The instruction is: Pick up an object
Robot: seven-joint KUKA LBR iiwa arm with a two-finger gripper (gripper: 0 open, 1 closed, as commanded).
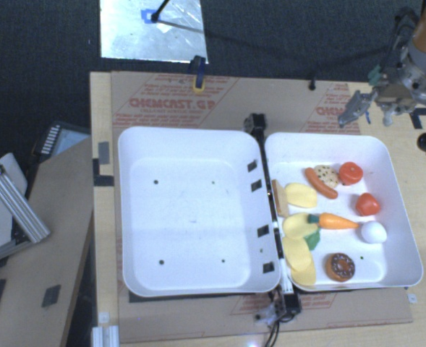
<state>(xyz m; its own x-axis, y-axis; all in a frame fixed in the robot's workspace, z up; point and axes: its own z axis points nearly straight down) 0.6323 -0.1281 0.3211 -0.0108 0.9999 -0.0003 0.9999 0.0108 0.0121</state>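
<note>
Two bins (191, 139), two tomatoes (351, 173), one donut (340, 267)

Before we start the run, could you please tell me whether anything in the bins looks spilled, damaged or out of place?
Nothing stands out. The toy foods, including the orange carrot, white egg and chocolate doughnut, all lie inside the right white bin.

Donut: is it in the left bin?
No, the donut lies in the right bin, near its front edge.

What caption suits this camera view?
Gripper hovers beyond right bin holding toy carrot, doughnut and egg.
</note>
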